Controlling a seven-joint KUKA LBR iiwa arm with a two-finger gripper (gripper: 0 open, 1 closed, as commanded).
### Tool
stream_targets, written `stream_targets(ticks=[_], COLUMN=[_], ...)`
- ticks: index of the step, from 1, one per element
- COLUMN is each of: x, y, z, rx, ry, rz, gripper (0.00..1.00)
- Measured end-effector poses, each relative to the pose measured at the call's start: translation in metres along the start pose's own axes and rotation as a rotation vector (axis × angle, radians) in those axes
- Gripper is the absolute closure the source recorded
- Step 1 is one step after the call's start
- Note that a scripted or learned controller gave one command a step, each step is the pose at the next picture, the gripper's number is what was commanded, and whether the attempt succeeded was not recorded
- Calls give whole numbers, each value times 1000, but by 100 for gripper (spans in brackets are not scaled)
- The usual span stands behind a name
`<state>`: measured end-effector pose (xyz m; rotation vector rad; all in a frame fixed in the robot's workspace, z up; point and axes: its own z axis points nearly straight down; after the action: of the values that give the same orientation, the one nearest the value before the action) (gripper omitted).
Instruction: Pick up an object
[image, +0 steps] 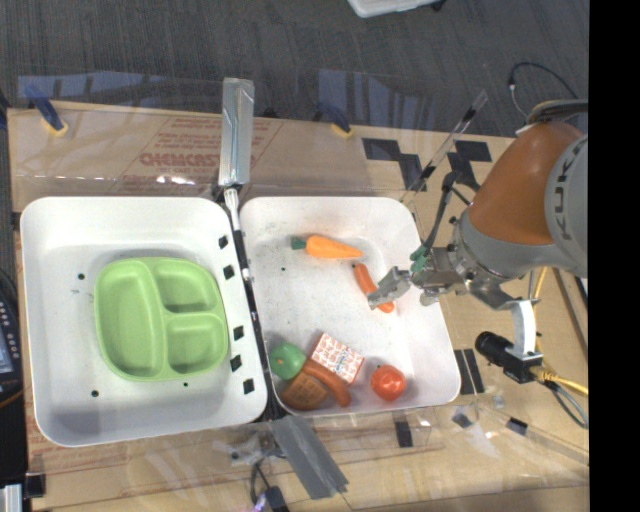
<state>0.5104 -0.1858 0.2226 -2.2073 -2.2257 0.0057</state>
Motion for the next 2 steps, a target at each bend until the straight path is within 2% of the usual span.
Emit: stream_targets(ticks=[1, 2], x=[-9, -3], y=[60, 72], z=[52, -53], rx=[0, -7], ry=[-2, -3], rz=[30, -27], gripper=[0, 0])
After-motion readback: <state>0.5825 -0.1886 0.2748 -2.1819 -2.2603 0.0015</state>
